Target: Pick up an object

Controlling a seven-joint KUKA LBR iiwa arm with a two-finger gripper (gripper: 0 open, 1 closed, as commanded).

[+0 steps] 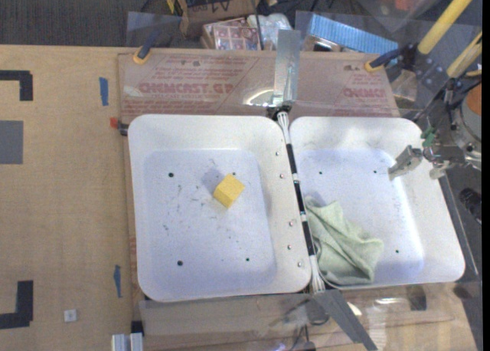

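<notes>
Left bin [145, 211]: a yellow block [229, 191] lies just above the floor's centre, well apart from all four walls, with bare floor on every side. Right bin [429, 257]: a pale green cloth [344, 244] lies crumpled against the near-left wall, beside the divider; the remaining floor is open. Behind both bins, a clear sheet [191, 89] bears reddish lettering, only partly legible. Gripper [406, 162]: at the right bin's far-right edge, near the rim; whether it is apart or together cannot be told.

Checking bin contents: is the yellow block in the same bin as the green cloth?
No. The yellow block lies in the left bin, the green cloth in the right bin.
</notes>
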